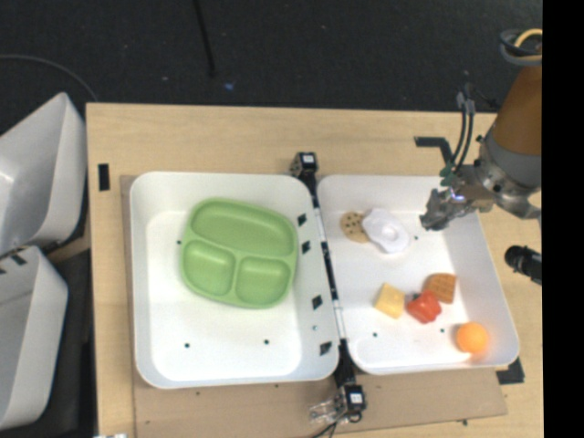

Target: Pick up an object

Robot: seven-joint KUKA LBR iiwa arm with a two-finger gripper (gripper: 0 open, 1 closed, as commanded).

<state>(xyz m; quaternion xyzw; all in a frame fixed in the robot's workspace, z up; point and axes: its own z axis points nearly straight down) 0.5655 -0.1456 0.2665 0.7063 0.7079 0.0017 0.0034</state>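
The right bin (365, 345) holds several small objects: a round brown cookie (353, 225), a white crumpled object (387, 233), a yellow block (391, 300), a red piece (423, 308), a tan waffle-like piece (441, 286) and an orange ball (472, 338). My gripper (439, 213) hangs over the bin's upper right part, to the right of the white object and apart from it. Nothing shows between its fingers.
The left bin (155, 336) carries a green three-compartment plate (240, 253). A black clip divider (321, 272) runs between the bins. White containers (36, 181) stand off the bench's left edge. The arm's orange band (522, 108) sits at the right.
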